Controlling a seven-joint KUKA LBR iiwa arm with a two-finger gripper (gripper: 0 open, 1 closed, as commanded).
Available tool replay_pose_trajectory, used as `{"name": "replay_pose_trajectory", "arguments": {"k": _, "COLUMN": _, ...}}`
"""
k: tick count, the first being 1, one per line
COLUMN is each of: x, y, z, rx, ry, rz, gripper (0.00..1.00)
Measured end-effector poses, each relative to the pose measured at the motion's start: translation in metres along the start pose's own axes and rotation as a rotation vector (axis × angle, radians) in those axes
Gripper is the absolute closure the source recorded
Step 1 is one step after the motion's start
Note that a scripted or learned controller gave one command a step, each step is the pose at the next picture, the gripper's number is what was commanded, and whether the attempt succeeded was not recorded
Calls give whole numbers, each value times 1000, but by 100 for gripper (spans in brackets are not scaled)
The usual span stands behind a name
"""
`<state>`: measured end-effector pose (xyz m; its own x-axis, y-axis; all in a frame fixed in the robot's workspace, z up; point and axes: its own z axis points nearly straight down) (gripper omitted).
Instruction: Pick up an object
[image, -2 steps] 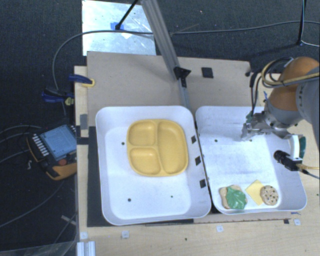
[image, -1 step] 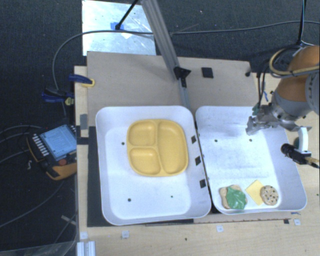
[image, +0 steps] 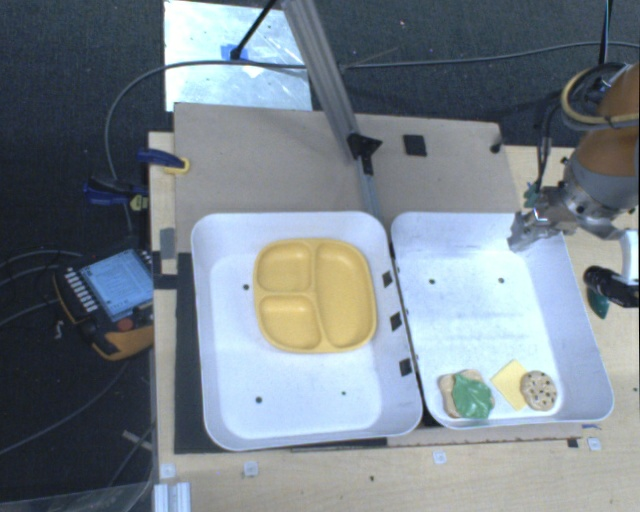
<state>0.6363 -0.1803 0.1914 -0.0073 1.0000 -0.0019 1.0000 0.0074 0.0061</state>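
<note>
- The arm (image: 600, 150), grey with an orange band above the wrist, comes in at the upper right of the camera view, and its gripper (image: 527, 232) hangs over the far right corner of the right bin (image: 500, 300).
- Whether the gripper is spread or pressed together cannot be told at this size; nothing shows pinched in it.
- The things to pick lie together in the near corner of the right bin, well apart from the gripper: a green leafy piece (image: 474, 398) resting on a tan piece (image: 452, 394), a yellow cheese-like square (image: 509, 383) just to its right, and a round chocolate-chip cookie (image: 539, 390) beside that, close to the bin's right wall.
- The three sit near enough to one another that edges look to touch or nearly so; the bin's near rim runs just below them.
- The white floor between the gripper and that cluster is bare apart from a few small dark dots.
- The left bin (image: 230, 400) holds a yellow three-compartment plate (image: 315, 295), set toward its far half.
- A grey pole (image: 330, 80) slants down to a black clamp at the bins' far edge.
- Off the bench on the left lie cables, blue and yellow clamps (image: 150, 175), and a handheld pendant with a screen (image: 110, 295).
</note>
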Motion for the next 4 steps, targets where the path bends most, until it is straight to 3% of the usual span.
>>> {"name": "replay_pose_trajectory", "arguments": {"k": 1, "x": 0, "y": 2, "z": -33, "rx": 0, "ry": 0, "rz": 0, "gripper": 100}}
{"name": "replay_pose_trajectory", "arguments": {"k": 4, "x": 150, "y": -41, "z": -42, "rx": 6, "ry": 3, "rz": -2, "gripper": 100}}
